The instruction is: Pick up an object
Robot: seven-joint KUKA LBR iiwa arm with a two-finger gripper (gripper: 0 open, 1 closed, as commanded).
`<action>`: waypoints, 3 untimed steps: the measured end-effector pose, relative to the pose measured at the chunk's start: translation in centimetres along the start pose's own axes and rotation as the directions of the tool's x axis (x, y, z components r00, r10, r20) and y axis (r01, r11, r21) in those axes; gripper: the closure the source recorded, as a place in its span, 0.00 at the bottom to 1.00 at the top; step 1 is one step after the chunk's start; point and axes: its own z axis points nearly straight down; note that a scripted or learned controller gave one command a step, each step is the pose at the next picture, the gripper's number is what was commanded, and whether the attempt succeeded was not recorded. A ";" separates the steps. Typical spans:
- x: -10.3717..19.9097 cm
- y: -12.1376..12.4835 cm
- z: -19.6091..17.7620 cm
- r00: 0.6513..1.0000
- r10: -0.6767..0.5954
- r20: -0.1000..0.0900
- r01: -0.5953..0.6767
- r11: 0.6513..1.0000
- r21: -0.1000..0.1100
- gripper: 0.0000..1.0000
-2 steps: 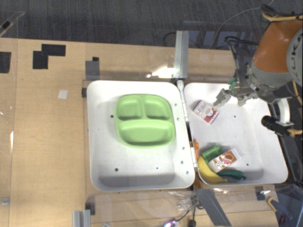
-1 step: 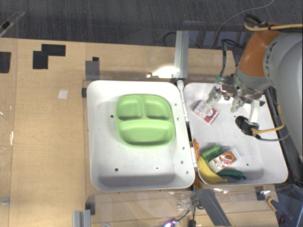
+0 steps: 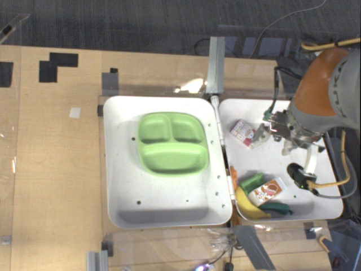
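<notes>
- Looking down at a slant, we are seeing a pale wooden bench (image 3: 51, 168) carrying two shallow white bins side by side, with dark grey carpet (image 3: 141, 10) running along the top of the view.
- We are noting black squares (image 3: 56, 65) marked on the bench at upper left and a metal post (image 3: 216, 64) standing between the bins at their far edge.
- We are finding the left bin (image 3: 121, 202) holding a green tray (image 3: 171, 143) with three compartments, lying flat near its middle.
- We are seeing the right bin (image 3: 327, 208) holding a small pink-and-white packet (image 3: 241, 131) near its far left, and a cluster at its near left corner: a banana (image 3: 248, 206), a green piece (image 3: 252, 181), a small carton (image 3: 266, 190) and a dark green piece (image 3: 277, 209), all touching or just beside one another.
- We are watching the arm (image 3: 321, 92) reaching in from the right, its orange band above the wrist, with cables (image 3: 327, 182) trailing over the right bin.
- We are placing the gripper (image 3: 264, 135) low over the right bin, just beside the packet on its right; whether its fingers are spread or closed, we cannot tell, and we are seeing nothing between them.
</notes>
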 end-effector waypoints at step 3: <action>-0.3 5.9 7.2 0.995 -0.101 -0.001 0.101 0.995 -0.011 0.00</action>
